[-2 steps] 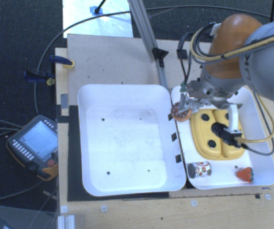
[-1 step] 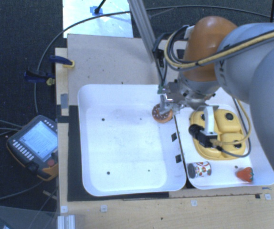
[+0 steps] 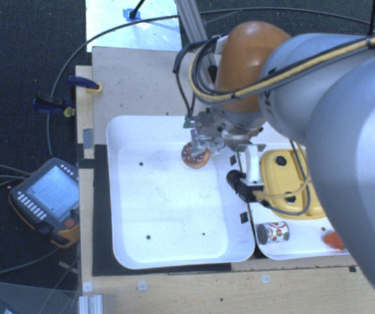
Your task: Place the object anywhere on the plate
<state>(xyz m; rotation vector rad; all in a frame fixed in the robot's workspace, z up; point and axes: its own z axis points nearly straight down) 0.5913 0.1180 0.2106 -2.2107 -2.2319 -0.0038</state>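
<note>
Two shallow white plastic bins sit side by side on the table. Over the left bin's upper right part, the pincer is clamped on a small round brown doughnut-like object, directly beneath it. Right of that bin lies a yellow plate, beside a small printed can.

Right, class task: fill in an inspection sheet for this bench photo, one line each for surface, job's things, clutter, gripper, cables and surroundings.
Surface: wooden bench bearing two shallow white bins; left bin, right bin.
Job's things: small round brown doughnut-like object at the gripper's tip over the left bin; yellow plate in the right bin.
Clutter: small red-and-white can, orange piece, right bin.
Gripper: gripper above the left bin; grip unclear.
Cables: black cables on the floor.
Surroundings: teach pendant, blue clamp.
</note>
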